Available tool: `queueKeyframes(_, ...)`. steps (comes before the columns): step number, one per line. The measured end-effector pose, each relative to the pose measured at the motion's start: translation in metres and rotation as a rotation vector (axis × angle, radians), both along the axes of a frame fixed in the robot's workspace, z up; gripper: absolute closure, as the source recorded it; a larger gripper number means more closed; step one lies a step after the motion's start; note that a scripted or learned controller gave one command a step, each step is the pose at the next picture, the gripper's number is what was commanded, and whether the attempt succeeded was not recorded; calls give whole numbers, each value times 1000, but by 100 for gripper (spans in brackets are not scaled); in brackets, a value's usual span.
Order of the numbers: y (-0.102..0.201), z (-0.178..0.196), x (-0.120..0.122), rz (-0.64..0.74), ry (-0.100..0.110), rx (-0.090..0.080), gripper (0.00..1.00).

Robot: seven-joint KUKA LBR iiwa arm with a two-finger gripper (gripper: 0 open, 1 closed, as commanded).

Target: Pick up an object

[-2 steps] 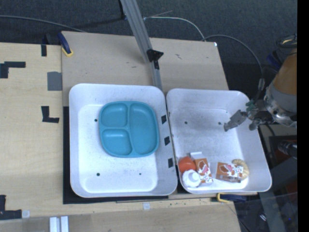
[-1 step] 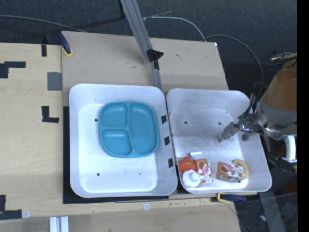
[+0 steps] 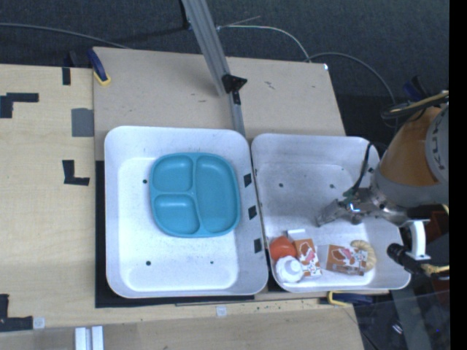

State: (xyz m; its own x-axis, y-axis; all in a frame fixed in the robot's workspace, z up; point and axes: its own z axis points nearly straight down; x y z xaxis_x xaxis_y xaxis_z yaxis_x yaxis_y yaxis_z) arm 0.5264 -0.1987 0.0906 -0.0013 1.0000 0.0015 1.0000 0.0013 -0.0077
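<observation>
1. On the bench two shallow white bins are sitting side by side, the left bin [image 3: 124, 217] and the right bin [image 3: 306, 155], with their inner walls touching.
2. A blue divided plate [image 3: 195, 194] with three compartments is lying flat in the upper half of the left bin, and nothing is resting on the plate.
3. Small things are gathering along the near edge of the right bin: an orange ball [image 3: 282, 248], a white round piece [image 3: 290, 269] just below it, a red and white packet [image 3: 307, 257] beside them, and another packet with a brown ring-shaped picture [image 3: 352, 257] further to the right.
4. The gripper [image 3: 328, 215] is hanging low over the middle of the right bin, just above these things and apart from them. Nothing is showing between its tips, but whether they are spread or closed I cannot tell.
5. The grey arm with its orange band [image 3: 408, 155] is reaching in from the right.
6. The bins are resting on a brown board [image 3: 160, 86], which is lying on a light wooden table [image 3: 36, 159] with black tape marks.
7. Behind the table a dark carpet [image 3: 328, 13] is showing, with thin cables running across it, and a grey metal pole [image 3: 208, 35] is leaning in from the top.
</observation>
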Motion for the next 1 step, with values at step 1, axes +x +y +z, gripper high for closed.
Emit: queueKeyframes(1, 0, 13, 2, 1, -4, 0, 100)
